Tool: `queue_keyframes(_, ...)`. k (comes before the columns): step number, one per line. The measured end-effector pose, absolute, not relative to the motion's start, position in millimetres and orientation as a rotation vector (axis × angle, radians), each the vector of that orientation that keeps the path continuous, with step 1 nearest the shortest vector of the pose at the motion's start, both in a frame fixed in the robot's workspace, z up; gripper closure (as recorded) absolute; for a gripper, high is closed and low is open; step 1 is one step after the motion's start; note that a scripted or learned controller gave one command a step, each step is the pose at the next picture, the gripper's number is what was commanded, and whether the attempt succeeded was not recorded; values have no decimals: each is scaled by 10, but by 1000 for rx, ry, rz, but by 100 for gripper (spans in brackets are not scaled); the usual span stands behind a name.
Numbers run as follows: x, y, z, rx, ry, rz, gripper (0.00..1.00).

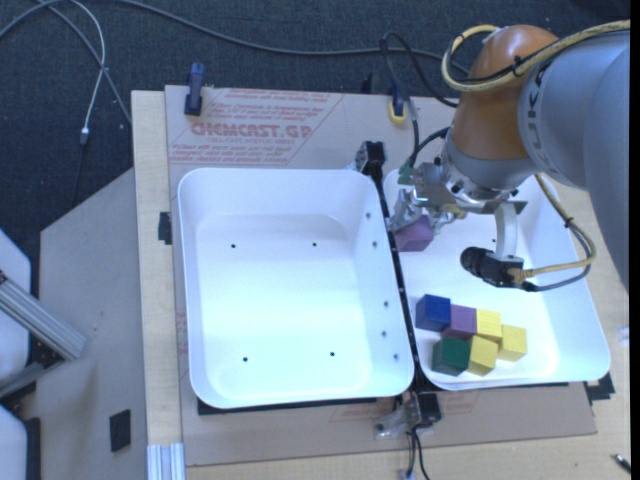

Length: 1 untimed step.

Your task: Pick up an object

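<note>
One purple block (pixel 414 234) sits clamped between the fingers of the gripper (pixel 412 218), lifted near the right bin's (pixel 560 368) left wall. Grasp step looks done; next comes a steady raise, clear of the block cluster (pixel 470 336) below.

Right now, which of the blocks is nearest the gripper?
The purple block right below the gripper, by the right bin's left wall. It sits apart from the others, which are clustered lower down: blue, purple, yellow and green.
</note>
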<state>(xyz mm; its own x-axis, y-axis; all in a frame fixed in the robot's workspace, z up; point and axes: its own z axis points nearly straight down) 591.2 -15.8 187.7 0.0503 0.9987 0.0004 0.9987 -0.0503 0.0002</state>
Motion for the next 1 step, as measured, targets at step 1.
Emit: queue_keyframes(1, 5858, 180, 1878, -2141, -2299, 0, 100)
